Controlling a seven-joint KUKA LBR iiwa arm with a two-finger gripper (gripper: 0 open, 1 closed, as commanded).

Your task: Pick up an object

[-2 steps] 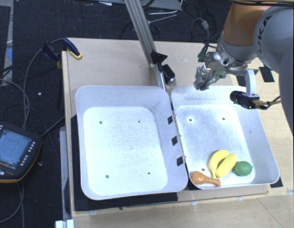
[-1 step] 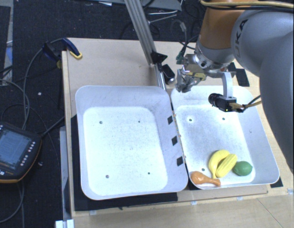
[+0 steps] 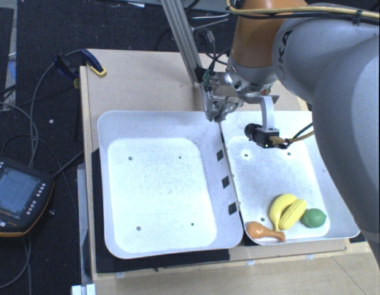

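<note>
In the right bin [image 3: 282,171], three toys lie together at the near corner: a yellow banana [image 3: 285,211], a green lime [image 3: 314,217] to its right, and an orange pear-shaped piece [image 3: 264,231] at the front rim. My gripper [image 3: 214,113] hangs high at the far end of the bins, above where the two rims meet. It is well away from the toys, and I see nothing in it. The left bin [image 3: 116,165] lies beside it.
A slanted aluminium beam [image 3: 180,32] rises just behind the gripper. A black connector with cable [image 3: 262,134] hangs from the wrist over the right bin's far end. A blue clamp [image 3: 86,61] sits on the bench's far left corner, and a teach pendant [image 3: 15,195] lies off the bench at left.
</note>
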